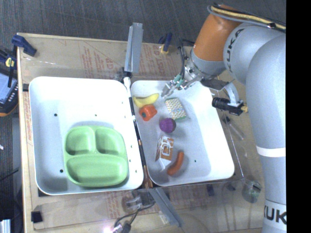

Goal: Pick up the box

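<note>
A small box [176,108] with a green and yellow check pattern lies in the back half of the right bin [221,149]. A flat white and orange carton [165,148] lies nearer the front of the same bin. My gripper [174,86] hangs over the bin's back edge, just above and behind the patterned box and to the right of the banana [146,100]. Nothing shows in its grasp.
The right bin also holds an orange-red pepper [148,112], a purple ball [167,125] and a sausage [176,163]. A green divided tray [95,157] sits in the left bin [48,106]. The grey arm [257,81] fills the right side above the bin's edge.
</note>
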`<state>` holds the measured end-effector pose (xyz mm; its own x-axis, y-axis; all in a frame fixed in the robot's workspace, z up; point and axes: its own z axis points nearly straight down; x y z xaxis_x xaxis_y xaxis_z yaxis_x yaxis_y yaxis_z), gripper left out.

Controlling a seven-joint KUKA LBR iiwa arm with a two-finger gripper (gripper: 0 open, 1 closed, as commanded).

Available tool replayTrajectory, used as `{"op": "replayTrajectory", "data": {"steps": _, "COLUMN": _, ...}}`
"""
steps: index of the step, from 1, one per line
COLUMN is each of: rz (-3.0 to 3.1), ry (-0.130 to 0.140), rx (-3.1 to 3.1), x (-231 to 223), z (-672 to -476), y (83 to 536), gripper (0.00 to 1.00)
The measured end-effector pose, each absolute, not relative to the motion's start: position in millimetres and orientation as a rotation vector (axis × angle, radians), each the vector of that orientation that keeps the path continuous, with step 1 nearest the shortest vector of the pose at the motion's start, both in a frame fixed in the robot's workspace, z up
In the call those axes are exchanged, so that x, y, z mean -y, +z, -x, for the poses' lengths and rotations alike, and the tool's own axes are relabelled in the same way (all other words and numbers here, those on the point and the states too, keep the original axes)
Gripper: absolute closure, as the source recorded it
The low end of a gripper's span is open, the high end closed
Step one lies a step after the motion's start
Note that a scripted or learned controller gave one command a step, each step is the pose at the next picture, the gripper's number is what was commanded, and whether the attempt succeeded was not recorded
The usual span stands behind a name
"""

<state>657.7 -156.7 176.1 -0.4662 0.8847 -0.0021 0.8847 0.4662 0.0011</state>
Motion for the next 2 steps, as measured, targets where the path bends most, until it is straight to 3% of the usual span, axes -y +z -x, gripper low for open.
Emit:
{"op": "replayTrajectory", "data": {"steps": 1, "rz": -1.093, "ry": -0.002, "rx": -2.942, "x": 182.3, "z": -649.1, "y": 205.0, "gripper": 1.0}}
{"op": "replayTrajectory", "data": {"steps": 2, "rz": -1.093, "ry": -0.002, "rx": -2.941, "x": 182.5, "z": -649.1, "y": 205.0, "gripper": 0.0}}
